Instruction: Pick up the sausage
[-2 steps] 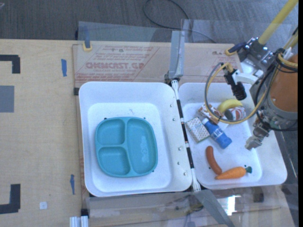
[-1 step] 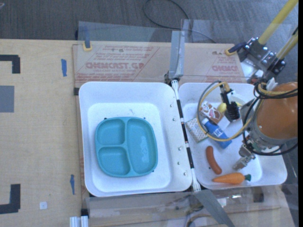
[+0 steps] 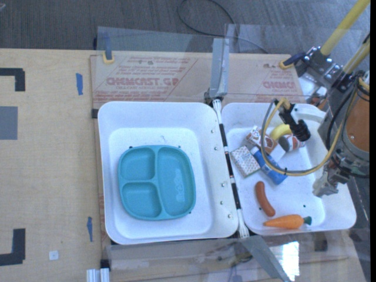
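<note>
A: Sausage point(image 3: 264, 198) first: where does the small orange-red toy link lie?

B: In the right-hand shallow white plastic bin point(image 3: 338, 216), lower middle of its floor, slightly tilted, lying bare with nothing gripping it. Just below it lies an orange plastic carrot with a green tip point(image 3: 286, 221), close but apart.

A: And the gripper?

B: The grey metal gripper point(image 3: 326, 185) sits at the right edge of the frame, over the bin's right side, well apart from the link. It is too small and blurred for me to tell how it stands, and I see nothing held in it.

A: What else is in that bin?

B: A cluster toward its upper left: a speckled grey packet point(image 3: 245, 161), a blue box-like piece point(image 3: 271, 170) beside it, a yellow banana-shaped toy point(image 3: 281, 130), with a yellow cable point(image 3: 296, 170) looping over them.

A: The other bin?

B: The left-hand white bin point(image 3: 111, 157) holds a teal three-compartment plastic plate point(image 3: 157, 182), lying flat.

A: The surface around them?

B: A pale wooden bench point(image 3: 47, 157) with black corner marks and bits of blue tape at the left; a reddish-brown printed cardboard sheet point(image 3: 147, 78) lies behind the bins. Dark grey carpet point(image 3: 117, 4) fills the top of the frame, with a thin black cord point(image 3: 202, 16) curled on it
</note>
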### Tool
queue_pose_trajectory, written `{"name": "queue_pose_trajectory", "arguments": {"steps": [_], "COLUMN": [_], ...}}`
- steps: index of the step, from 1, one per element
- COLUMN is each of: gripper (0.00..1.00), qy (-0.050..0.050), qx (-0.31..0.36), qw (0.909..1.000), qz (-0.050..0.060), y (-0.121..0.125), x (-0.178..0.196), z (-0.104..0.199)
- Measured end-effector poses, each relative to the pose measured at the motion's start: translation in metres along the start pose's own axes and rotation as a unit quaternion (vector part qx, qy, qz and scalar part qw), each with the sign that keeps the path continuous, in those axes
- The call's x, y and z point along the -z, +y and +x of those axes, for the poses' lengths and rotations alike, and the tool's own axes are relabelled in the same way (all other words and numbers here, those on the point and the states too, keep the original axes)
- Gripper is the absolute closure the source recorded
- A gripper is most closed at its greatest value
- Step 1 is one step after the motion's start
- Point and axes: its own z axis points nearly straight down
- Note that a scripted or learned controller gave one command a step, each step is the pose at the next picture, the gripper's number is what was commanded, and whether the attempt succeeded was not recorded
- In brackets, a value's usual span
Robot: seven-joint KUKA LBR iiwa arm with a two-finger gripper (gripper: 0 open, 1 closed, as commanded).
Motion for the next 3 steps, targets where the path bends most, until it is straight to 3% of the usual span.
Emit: {"name": "queue_pose_trajectory", "arguments": {"steps": [1,2,3], "gripper": [1.0,1.0,1.0], "qy": [0.002,0.002,0.002], "qx": [0.145,0.127,0.145], "qw": [0.9895,0.9919,0.9895], "qz": [0.001,-0.002,0.001], "y": [0.012,0.002,0.0], "x": [0.057,-0.105,-0.007], "z": [0.022,0.004,0.06]}}
